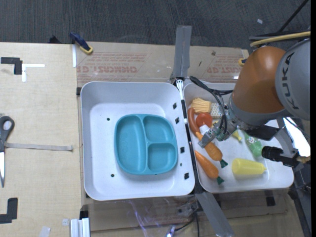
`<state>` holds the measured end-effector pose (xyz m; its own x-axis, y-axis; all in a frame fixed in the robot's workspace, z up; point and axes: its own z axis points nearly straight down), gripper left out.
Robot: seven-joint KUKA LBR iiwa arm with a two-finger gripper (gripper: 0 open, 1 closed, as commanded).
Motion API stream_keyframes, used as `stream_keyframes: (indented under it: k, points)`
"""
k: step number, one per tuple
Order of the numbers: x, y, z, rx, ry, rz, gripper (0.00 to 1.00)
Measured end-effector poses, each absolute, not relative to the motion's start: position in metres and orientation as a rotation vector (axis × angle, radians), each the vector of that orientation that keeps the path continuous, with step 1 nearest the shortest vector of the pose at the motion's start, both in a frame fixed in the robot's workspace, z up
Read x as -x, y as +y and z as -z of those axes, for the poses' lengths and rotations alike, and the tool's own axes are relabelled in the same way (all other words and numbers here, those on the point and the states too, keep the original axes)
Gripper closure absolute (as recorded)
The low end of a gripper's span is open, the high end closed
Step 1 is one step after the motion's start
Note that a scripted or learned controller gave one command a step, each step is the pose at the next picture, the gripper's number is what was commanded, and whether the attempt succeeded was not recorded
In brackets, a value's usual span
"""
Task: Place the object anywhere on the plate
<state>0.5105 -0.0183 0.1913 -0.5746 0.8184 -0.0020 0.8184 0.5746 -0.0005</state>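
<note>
Plate (146,144): a blue three-compartment plate is seen lying in the left bin (94,132).
Right bin (276,181): toy food is heaped here, right of the plate.
Gripper (210,136): lowered over that heap, right of the plate; its state cannot be told.
Carrot (206,165): lies below the gripper.
Yellow piece (248,167): lies right of the carrot.
</note>
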Motion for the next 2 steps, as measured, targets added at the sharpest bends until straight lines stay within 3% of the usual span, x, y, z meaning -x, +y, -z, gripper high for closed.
stream_keyframes:
  k: [1,2]
  points:
    - [-0.553,0.034,-0.191,-1.656,2.669,0.003,1.00]
    - [-0.521,0.096,-0.225,-1.874,2.520,0.002,1.00]
